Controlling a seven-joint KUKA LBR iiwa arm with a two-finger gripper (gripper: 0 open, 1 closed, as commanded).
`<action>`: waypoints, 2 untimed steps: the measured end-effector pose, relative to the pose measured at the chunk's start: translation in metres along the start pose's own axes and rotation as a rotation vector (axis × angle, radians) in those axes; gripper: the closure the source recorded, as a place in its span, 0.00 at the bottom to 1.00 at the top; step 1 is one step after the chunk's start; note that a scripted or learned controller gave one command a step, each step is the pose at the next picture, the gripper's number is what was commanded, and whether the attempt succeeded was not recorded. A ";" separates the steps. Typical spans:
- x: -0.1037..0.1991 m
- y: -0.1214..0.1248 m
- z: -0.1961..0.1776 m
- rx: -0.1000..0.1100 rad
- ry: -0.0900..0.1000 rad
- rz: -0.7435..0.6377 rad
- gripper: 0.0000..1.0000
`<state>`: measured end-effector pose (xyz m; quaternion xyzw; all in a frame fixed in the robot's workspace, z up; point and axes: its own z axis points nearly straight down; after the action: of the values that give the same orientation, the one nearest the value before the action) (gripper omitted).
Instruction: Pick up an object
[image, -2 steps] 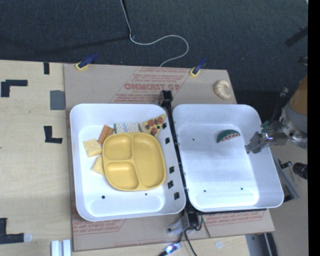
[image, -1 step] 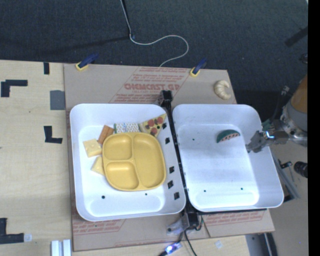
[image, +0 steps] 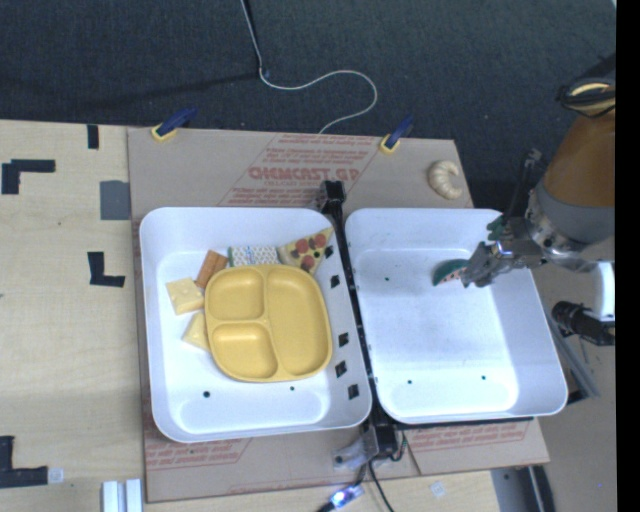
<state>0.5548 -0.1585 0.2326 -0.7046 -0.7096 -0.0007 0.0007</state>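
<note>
We read red printing on the cardboard sheet (image: 300, 165) under the bins, but its letters are too blurred to make out. The left bin (image: 160, 300) holds a yellow divided plate (image: 268, 322) at its centre, with flat tan pieces (image: 186, 296) at the plate's 9 o'clock, and a patterned slice (image: 308, 247) with small cards at its 12 o'clock. In the right bin (image: 450, 395), a small green and red object (image: 448, 271) lies toward 12 o'clock, touching the tips of the fingers (image: 478, 270), which reach in from 3 o'clock; we cannot tell whether they are parted or closed on it. Beyond the right bin at 12 o'clock, a pale lump (image: 446, 178) rests on the worktop (image: 60, 300). A white cable (image: 320, 80) curls over the dark floor above.
</note>
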 end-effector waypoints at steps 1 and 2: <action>0.052 0.016 -0.006 0.001 0.000 -0.001 1.00; 0.110 0.036 0.012 0.002 -0.001 0.000 1.00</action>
<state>0.5900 -0.0484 0.2209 -0.7047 -0.7095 0.0002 0.0013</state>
